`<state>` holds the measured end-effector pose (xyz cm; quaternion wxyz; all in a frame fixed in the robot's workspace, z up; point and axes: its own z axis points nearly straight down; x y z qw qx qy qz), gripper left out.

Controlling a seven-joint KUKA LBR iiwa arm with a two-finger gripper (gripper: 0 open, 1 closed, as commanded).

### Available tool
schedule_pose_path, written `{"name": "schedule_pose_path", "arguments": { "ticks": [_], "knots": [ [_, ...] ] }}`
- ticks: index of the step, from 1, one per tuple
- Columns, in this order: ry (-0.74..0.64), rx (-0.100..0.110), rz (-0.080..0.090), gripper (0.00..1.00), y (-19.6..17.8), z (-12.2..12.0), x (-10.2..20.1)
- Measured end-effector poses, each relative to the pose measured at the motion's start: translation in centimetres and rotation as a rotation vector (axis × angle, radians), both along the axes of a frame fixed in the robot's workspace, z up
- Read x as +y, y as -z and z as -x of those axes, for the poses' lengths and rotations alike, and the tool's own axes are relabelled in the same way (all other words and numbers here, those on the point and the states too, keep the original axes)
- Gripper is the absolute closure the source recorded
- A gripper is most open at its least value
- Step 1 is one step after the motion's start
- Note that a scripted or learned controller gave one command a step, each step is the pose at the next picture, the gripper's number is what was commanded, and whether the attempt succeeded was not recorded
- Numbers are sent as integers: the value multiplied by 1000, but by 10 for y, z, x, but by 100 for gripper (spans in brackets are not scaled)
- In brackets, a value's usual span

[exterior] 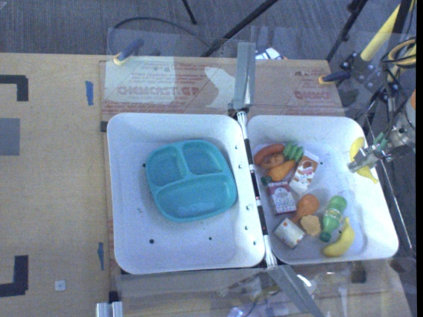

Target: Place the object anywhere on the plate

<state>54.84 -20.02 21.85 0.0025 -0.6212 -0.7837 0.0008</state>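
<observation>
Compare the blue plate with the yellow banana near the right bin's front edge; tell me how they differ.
The blue plate is broad, flat and split into three compartments; the banana is small, curved and solid. The plate lies alone in the left bin; the banana lies in the right bin beside a green bottle among other toy foods. The plate is teal-blue, the banana yellow. Both rest on a bin floor.
</observation>
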Motion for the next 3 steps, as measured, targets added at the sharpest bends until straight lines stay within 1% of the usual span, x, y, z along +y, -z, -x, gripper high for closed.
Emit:
{"name": "schedule_pose_path", "arguments": {
  "ticks": [1,2,3],
  "knots": [
    [-155,3,-2,100,68,-15,71],
    [-230,0,0,100,37,-32,153],
    [-222,4,-1,100,37,10,196]
  ]
}}
